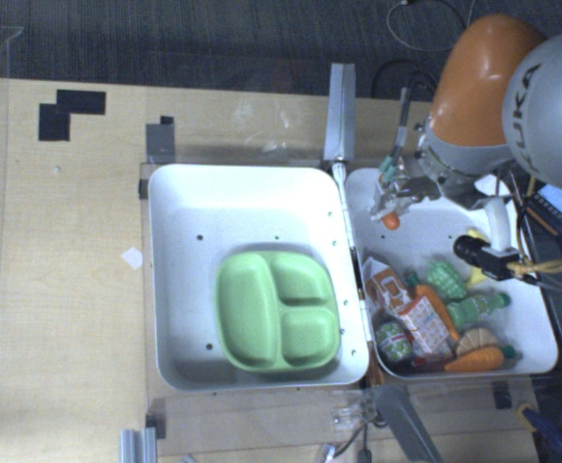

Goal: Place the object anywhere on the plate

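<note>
Your pale green three-compartment plastic plate (pixel 279 309) sits bare in the left white bin (pixel 170 258), lower centre of frame, so nothing is placed yet. The gripper (pixel 393 199) hangs over the upper left corner of the right white bin (pixel 548 350); whether it is open or closed, you cannot tell. A small orange round piece (pixel 390 222) lies just below it, held or loose is unclear. The other candidates, an orange toy carrot (pixel 475 360) among them, are heaped lower right. Judging by this: carry and release all remain.
</note>
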Robot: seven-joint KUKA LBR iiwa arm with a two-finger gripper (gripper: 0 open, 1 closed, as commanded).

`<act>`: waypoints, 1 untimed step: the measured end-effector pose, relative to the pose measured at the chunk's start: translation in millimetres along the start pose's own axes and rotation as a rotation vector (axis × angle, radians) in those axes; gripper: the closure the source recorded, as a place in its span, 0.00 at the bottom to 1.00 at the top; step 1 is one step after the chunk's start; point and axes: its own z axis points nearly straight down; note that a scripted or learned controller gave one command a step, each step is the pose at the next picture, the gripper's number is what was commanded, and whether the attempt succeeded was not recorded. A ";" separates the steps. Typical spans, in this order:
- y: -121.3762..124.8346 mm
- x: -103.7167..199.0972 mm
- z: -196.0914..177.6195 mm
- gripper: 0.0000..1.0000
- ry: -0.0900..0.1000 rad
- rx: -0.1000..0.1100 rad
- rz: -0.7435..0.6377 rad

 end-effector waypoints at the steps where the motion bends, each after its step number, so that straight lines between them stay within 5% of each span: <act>1: -31.6 67.9 25.0 1.00 0.002 0.002 -0.156</act>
